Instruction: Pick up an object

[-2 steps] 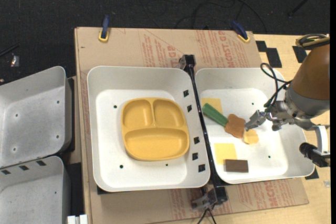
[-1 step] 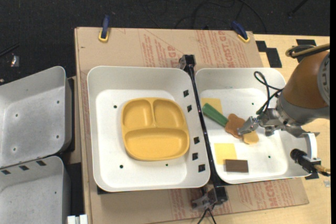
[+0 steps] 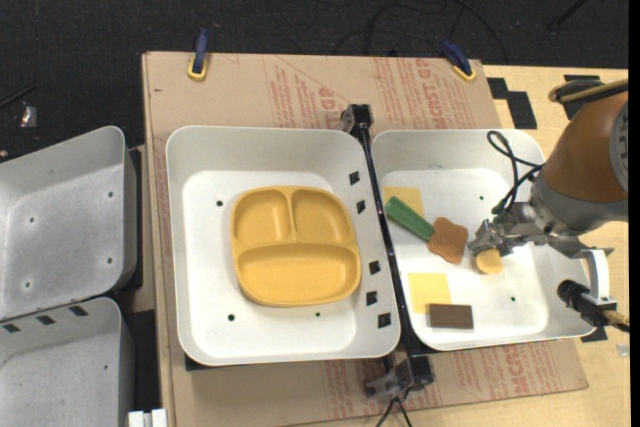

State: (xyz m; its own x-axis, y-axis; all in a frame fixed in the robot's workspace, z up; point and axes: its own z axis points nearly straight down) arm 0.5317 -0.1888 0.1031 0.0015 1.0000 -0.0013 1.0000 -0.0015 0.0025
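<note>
The right bin [image 3: 520, 315] holds several small objects. A green bar [image 3: 408, 217] lies across a pale yellow square [image 3: 402, 198]. A brown, lumpy piece [image 3: 449, 240] sits beside the bar's lower end. A yellow square [image 3: 428, 289] and a dark brown block [image 3: 450, 316] lie near the front wall. My gripper [image 3: 492, 241] is down in the bin's right half, directly over a small round tan piece [image 3: 488, 262] and touching or nearly touching it. The wrist hides the piece's upper edge.
The left bin [image 3: 200, 315] holds a yellow divided plate [image 3: 296, 245]. A black divider [image 3: 376, 235] runs between the two bins. Grey metal trays [image 3: 60, 215] stand to the left of the bench. Cables hang from the arm over the right bin's right wall.
</note>
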